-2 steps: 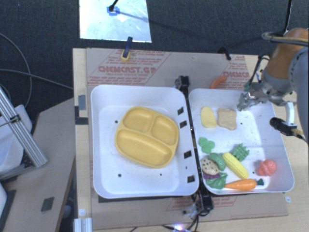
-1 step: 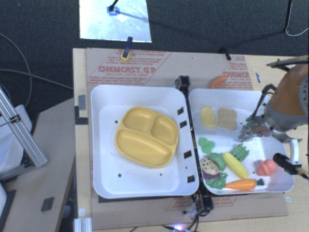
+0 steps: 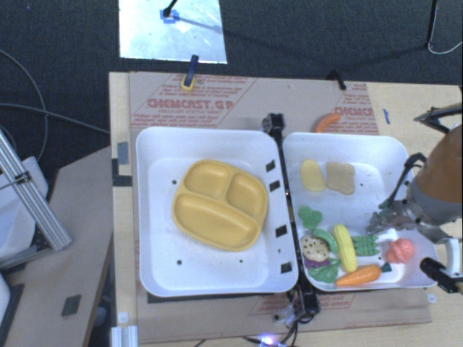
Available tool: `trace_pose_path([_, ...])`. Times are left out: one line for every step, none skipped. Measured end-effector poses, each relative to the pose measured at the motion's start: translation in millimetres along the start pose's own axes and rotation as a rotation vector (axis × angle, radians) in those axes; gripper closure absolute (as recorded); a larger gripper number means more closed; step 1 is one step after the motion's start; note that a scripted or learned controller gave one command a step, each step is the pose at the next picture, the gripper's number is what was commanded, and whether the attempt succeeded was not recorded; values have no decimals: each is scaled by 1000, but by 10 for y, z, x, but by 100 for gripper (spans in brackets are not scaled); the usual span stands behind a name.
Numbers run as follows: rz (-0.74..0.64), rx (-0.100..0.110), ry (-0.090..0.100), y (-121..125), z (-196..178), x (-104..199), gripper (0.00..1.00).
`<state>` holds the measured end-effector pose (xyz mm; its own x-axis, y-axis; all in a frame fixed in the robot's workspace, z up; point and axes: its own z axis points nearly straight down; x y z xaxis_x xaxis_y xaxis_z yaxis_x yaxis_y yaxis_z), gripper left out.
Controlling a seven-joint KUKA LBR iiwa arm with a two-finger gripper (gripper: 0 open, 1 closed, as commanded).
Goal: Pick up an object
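The right bin (image 3: 376,147) holds several toy foods. A pale yellow piece (image 3: 312,175) and a tan bread slice (image 3: 340,177) lie at the back. Toward the front are a green leaf (image 3: 309,217), a brown speckled slice (image 3: 315,248), a yellow corn cob (image 3: 344,247), a green ridged piece (image 3: 364,245), an orange carrot (image 3: 357,275) and a pink-red fruit (image 3: 400,251). My gripper (image 3: 382,221) hangs low over the bin's right half, just above the green ridged piece and left of the pink-red fruit. No object shows in its grasp.
The left bin (image 3: 155,194) carries a yellow compartment tray (image 3: 219,203). An orange sausage (image 3: 326,121) lies on the bench behind the right bin. The arm's orange band (image 3: 443,172) overhangs the right bin's right wall. A metal frame (image 3: 32,194) stands at far left.
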<state>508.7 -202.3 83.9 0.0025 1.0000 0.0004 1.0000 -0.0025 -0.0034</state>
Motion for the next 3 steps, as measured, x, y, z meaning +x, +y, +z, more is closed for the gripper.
trace_pose_path([-11,-8,-1,452,-10,410,100])
trace_pose_path([-15,-10,3,167,-1060,1494,100])
trace_pose_path([-14,-8,2,-93,-1451,2112,100])
